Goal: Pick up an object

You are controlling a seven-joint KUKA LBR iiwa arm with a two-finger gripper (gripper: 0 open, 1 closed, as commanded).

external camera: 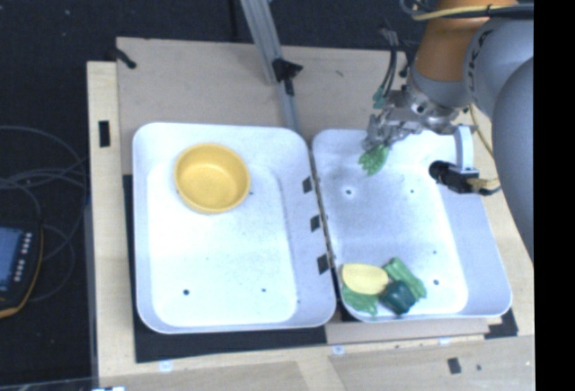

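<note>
Green piece pinched at the far end of the right bin

Found, nearest the camera, a small heap in the near corner of the right bin (409, 218): a yellow lump (363, 276), a dark teal block (397, 297) and a pale green strip (405, 276), all touching or overlapping. Judged that heap untouched and well apart from the work.

Noted, across the divide, the left bin (225, 272) with a yellow bowl (212, 178) upright toward its far side, near nothing else.

Looked farther up the right bin and met the gripper (381, 143), poised over the far left corner. Saw its fingers clenched on the green piece (372, 159), with the top of that piece caught between the tips and the rest hanging below. Could not tell whether the piece hung free or touched the bin floor.

Traced the arm (449, 39) behind it, reaching in from the right over the far rim, beside a grey pole (256, 3) rising from the bench (207, 75).

Judged the step as the grasp made and the lift either just under way or about to begin. Called, next, for a straight rise with the pinch kept firm, since the hold looked shallow, near the edge of the piece, and liable to slip
</note>
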